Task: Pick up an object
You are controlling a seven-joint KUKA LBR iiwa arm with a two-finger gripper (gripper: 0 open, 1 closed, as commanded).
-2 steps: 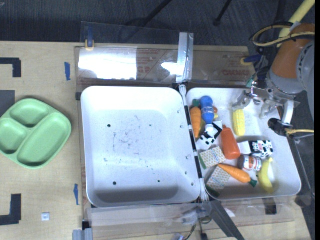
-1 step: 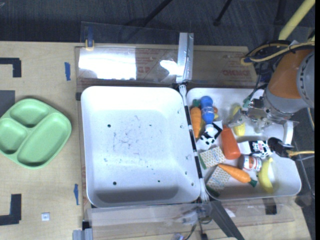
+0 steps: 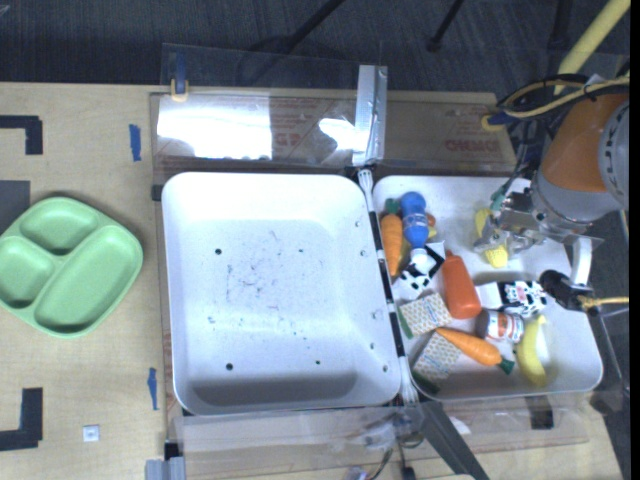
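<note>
While the arm [image 3: 585, 158] hangs over the right bin [image 3: 590, 368] from about 3 o'clock, the claw [image 3: 510, 230] sits low near that bin's upper right part, close to a small yellow piece [image 3: 497, 256]. Honestly can't tell how far the claw is spread or if it's got anything, it's too cluttered there.

All the stuff is in the right bin. Going by the bin's center as the clock: a blue toy [image 3: 412, 208] at 11 o'clock, with a carrot [image 3: 392, 240] just beside it along the left wall. A black and white cow toy [image 3: 423, 266] sits right below those, around 9 o'clock. An orange cylinder thing [image 3: 460, 286] is pretty much dead center, touching the cow. At 7 o'clock there's a patterned square [image 3: 425, 314] and below it a second carrot [image 3: 470, 347] lying across another flat piece [image 3: 433, 358]. At 5 o'clock there's a small can [image 3: 503, 325] with a red label, a black and white carton-looking thing [image 3: 523, 294] just above it, and a banana [image 3: 534, 351] next to the can toward the right wall.

The left bin [image 3: 200, 208] is just beside it, walls touching. Way off at 9 o'clock on the wooden surface [image 3: 90, 128] there's a green divided plate [image 3: 65, 265], well apart from both bins.
</note>
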